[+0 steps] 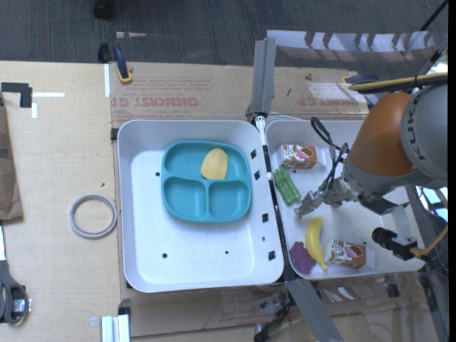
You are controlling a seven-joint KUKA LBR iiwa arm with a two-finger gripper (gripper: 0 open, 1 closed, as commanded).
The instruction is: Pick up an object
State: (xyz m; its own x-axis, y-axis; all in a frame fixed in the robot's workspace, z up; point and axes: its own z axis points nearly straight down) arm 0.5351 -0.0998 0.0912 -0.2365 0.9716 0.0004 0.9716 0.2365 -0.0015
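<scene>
Gripper (308,205) low in right bin (399,266), finger state can't tell.
Tip sits just above banana (315,241), right of green veg (286,186); nothing visibly held.

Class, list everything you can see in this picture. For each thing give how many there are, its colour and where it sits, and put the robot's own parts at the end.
Bins: 2, white, side by side; left bin, right bin.
Divided plate: 1, teal, left bin.
Yellow food piece: 1, on the plate's upper compartment.
Snack packets: 2, brown and white, right bin; one at top, one at bottom.
Green vegetable toy: 1, right bin, left side.
Banana: 1, yellow, right bin.
Purple item: 1, beside the banana.
Tape ring: 1, pale, on the bench left.
Arm: 1, grey and orange, over the right bin.
Gripper: 1, above the banana.
</scene>
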